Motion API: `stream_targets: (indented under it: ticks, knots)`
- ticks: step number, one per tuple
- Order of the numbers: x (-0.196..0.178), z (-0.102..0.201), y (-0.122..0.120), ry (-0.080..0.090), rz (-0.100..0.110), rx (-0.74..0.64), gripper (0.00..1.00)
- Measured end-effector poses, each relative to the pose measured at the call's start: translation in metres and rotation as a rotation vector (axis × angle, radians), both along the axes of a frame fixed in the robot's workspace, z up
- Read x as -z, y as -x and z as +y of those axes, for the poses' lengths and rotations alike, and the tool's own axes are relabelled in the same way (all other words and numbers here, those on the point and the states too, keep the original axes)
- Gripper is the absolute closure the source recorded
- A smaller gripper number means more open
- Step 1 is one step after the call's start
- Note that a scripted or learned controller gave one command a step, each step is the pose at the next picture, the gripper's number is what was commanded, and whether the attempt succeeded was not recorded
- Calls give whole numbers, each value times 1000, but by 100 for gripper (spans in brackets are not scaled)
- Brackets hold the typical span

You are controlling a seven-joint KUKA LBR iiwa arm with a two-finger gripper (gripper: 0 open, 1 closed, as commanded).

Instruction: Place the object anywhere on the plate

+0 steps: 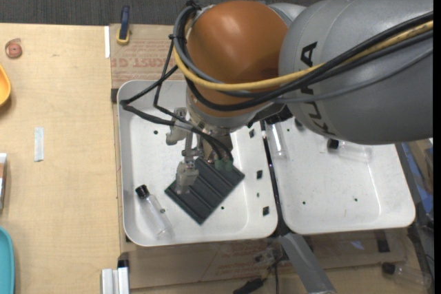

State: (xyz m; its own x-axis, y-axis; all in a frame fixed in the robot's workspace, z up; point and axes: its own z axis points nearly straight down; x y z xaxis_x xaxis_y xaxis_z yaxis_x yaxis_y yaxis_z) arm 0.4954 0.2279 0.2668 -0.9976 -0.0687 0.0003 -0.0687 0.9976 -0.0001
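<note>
Grey arm (331,65) hides fingers (185,179) above black plate (207,191); grip state unclear.

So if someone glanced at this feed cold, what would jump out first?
The big grey arm with its orange band dominates, reaching in from the right over the left bin. Below it the gripper sits right above a dark ribbed plate lying at an angle in that bin. A small clear vial with a black cap lies near the bin's front-left corner.
</note>
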Motion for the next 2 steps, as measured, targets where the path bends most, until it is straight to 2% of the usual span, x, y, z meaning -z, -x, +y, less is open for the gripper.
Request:
stream_targets:
  ticks: [1, 2]
  knots:
    - [0, 0, 0, 0, 0, 0, 0]
    - [35, -1, -54, 1, -1, 500, 0]
